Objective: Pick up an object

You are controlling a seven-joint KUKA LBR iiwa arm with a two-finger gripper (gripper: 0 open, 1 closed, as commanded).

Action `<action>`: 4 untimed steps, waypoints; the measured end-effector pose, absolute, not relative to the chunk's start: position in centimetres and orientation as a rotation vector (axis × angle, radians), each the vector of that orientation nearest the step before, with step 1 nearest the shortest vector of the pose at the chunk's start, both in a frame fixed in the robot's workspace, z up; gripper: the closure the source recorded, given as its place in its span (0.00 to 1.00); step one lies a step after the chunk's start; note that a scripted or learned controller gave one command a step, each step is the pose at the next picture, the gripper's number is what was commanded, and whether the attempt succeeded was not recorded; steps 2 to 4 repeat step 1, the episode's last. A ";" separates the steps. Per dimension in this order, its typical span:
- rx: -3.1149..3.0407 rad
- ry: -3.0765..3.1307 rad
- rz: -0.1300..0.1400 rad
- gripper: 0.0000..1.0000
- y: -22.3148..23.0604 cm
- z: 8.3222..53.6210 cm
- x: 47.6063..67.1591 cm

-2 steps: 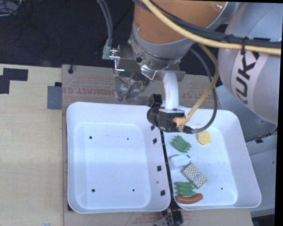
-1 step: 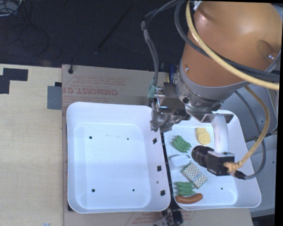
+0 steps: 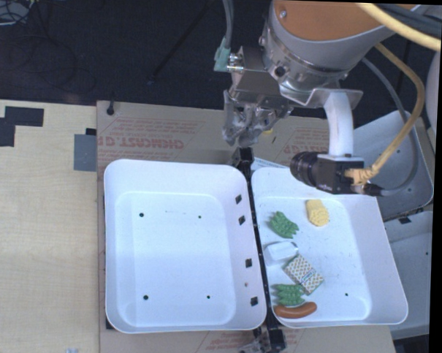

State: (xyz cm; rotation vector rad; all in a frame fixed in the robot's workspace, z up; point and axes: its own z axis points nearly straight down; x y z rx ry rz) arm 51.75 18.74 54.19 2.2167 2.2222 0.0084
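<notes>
There are red letters printed on the brown cardboard sheet [image 3: 175, 137] that lies under the two white bins. The letters are upside down from here. Up behind the left bin [image 3: 175, 247] I can make out what looks like "CHEMCAST GP", but I am not sure of every letter. More red print sits at the top right and along the bottom edge of the cardboard, and it is too small and blurry to read. I cannot read any words or numbers anywhere else.
</notes>
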 end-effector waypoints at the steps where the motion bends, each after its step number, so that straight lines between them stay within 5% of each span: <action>1: 2.223 2.229 -0.024 1.00 19.6 42.3 47.8; 4: 2.223 2.229 -0.024 1.00 19.6 42.3 47.8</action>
